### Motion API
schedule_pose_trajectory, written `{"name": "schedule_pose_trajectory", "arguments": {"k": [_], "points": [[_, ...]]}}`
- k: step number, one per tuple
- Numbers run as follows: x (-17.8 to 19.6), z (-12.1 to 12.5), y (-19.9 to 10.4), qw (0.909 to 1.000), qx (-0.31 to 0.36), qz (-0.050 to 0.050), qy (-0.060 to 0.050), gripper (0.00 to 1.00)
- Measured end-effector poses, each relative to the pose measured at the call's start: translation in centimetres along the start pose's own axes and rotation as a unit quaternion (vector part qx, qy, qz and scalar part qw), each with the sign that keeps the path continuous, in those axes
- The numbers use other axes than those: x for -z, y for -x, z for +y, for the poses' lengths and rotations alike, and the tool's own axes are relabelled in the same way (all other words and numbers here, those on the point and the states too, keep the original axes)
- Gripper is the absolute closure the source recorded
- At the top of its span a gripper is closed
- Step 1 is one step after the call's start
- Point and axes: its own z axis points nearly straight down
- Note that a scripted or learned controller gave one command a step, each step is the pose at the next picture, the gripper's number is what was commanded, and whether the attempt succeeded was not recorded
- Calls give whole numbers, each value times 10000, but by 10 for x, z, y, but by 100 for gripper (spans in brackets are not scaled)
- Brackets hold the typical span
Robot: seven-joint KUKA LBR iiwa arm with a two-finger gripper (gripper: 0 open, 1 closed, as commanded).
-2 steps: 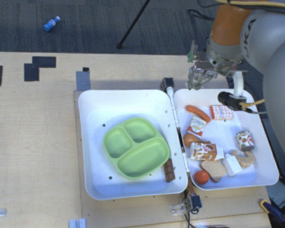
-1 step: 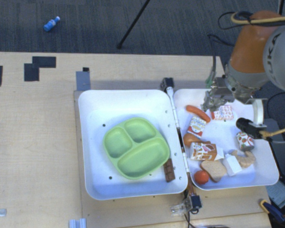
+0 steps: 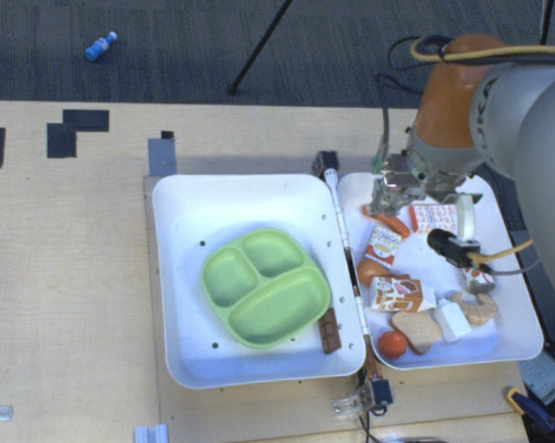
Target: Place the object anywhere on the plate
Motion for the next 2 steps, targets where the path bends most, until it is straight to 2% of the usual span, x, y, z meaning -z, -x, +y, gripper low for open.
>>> {"name": "schedule_pose_trajectory", "arguments": {"k": [1,2], "points": [[13,-32,-18,10000,2,2,-1,100],[12,-44,-31,10000,0,1,-3,100]]}}
